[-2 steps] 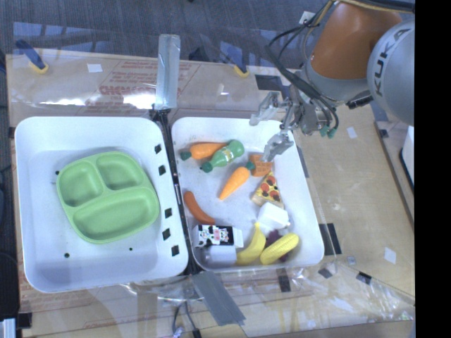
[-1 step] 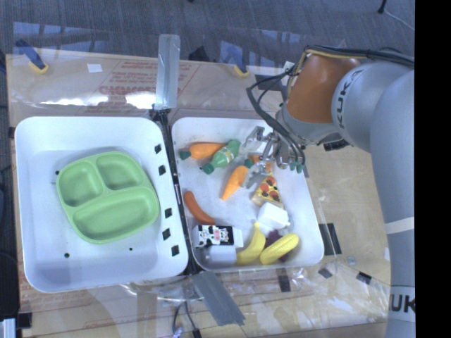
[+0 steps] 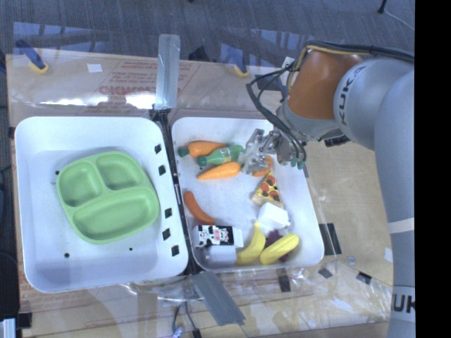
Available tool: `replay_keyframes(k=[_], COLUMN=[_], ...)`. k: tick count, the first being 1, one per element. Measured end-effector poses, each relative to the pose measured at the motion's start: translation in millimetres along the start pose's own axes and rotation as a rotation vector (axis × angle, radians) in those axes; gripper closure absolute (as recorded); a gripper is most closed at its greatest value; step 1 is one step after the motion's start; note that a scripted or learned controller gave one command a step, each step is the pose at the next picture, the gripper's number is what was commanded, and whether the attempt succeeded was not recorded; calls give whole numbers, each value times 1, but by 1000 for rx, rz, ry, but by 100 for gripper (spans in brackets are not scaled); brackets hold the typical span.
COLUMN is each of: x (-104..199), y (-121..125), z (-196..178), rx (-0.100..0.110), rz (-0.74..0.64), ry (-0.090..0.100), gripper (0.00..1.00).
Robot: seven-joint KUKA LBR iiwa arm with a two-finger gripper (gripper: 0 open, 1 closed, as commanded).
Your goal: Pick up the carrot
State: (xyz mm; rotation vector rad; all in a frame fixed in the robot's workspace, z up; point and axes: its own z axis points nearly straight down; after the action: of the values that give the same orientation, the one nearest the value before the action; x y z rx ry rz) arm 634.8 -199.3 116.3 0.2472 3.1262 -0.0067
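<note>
— Looking down on the right bin (image 3: 310, 210), where do we find the pincer (image 3: 258, 153)?

— We see it low inside the bin's far half, hanging from the grey arm (image 3: 380, 111) with its orange band (image 3: 317, 83); whether it is spread or pressed together, we cannot tell; the metal parts blur together there, and we see nothing clearly pinched.

— And the carrot?

— We count two; one carrot (image 3: 220, 171) lies just to the pincer's left and a little nearer us, its thick end pointing toward the pincer, close to touching it; the second carrot (image 3: 203, 147) lies further left, toward the bin's far wall; a green bottle-shaped toy (image 3: 220, 155) rests between the two, its end just beside the pincer.

— What else sits near the pincer?

— Just below it, on our near side, a pizza slice (image 3: 268, 189) lies flat; beyond that a white block (image 3: 273, 217); then two bananas (image 3: 266, 245) at the near wall, well apart from the pincer; a dark purple thing shows between them, too hidden to name.

— And further left?

— A sausage (image 3: 195, 207) lies near the divider side; a black-and-white carton (image 3: 215, 236) lies below it; in the left bin (image 3: 35, 146), well apart from the pincer, we see a green divided plate (image 3: 107, 196).
</note>
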Motion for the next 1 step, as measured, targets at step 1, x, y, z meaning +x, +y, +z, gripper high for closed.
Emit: replay_keyframes(k=[1], x=[28], y=[57], z=[-38], rx=[-5], rz=[14], ry=[2], gripper=[100])
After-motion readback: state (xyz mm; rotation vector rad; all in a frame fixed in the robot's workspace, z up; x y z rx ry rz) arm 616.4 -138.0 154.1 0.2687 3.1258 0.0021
